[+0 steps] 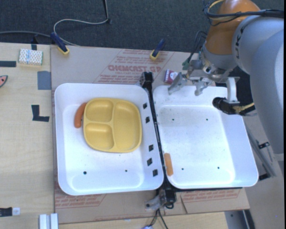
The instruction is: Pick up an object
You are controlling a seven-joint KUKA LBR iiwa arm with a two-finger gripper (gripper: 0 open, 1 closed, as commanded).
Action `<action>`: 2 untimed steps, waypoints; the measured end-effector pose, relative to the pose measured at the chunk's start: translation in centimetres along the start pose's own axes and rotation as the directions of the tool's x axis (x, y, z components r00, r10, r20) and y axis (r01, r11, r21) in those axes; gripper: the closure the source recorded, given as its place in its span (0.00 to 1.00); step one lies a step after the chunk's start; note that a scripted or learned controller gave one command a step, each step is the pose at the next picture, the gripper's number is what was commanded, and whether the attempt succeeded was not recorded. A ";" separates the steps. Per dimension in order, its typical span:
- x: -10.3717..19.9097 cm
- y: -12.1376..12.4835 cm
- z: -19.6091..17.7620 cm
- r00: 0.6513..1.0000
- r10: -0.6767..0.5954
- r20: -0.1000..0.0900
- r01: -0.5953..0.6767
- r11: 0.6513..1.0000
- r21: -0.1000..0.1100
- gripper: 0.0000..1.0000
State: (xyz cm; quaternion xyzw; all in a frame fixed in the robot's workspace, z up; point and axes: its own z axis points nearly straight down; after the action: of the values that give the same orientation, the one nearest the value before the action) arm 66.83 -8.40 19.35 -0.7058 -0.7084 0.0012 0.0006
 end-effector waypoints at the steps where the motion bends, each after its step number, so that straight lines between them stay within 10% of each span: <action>1: 0.1 0.0 -1.0 1.000 -0.001 -0.001 0.001 1.000 0.000 1.00; 2: 0.0 0.0 -0.9 1.000 -0.001 0.000 0.001 1.000 0.001 0.00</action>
State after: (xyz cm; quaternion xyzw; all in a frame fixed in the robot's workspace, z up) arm 66.84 -8.35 20.29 -0.7055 -0.7087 0.0013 0.0009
